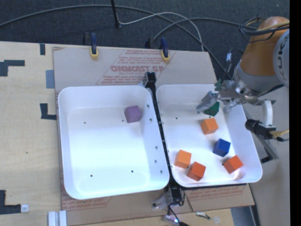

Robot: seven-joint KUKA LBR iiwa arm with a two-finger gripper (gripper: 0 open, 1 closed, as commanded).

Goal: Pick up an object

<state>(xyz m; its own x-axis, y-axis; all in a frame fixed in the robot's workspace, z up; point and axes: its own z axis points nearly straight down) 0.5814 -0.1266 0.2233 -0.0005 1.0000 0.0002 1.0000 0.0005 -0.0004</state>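
Green block (214, 109) sits between the fingers of the gripper (210, 106), apparently clamped and raised over the right bin (244, 126), so the pick looks nearly done; only a clear lift remains. Just below it lies an orange cube (209, 125), lower still a blue cube (221, 147). Far left, a purple cube (133, 113).

One cube (133, 113) left bin (70, 182) (five right (249, 173)).
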